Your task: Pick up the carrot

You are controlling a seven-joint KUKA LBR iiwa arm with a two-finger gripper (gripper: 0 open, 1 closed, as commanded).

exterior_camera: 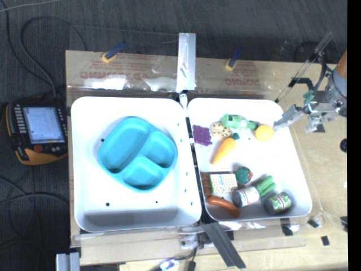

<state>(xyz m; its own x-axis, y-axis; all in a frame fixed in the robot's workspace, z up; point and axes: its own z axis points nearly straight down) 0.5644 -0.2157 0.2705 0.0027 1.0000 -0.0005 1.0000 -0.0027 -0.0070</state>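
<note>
1. The small orange plastic carrot lies in the right-hand shallow white bin, in its upper middle part, tilted with the thick end up and to the right.
2. Neighbours crowd its top end: a cream speckled toy and a green toy sit just above it, a purple piece lies to its left, and a round yellow ball rests near the bin's right wall.
3. The hand hangs at the right edge of the bench, beyond the bin's upper right corner and well apart from the carrot. Whether it is open or closed cannot be told from this slant; nothing is visibly gripped.
4. The left-hand bin carries a blue moulded tray and plays no part here.
5. Judged from this, the task is barely begun: the carrot sits untouched. Left to do are the reach over the bin, the descent, the grasp and the lift.
</note>
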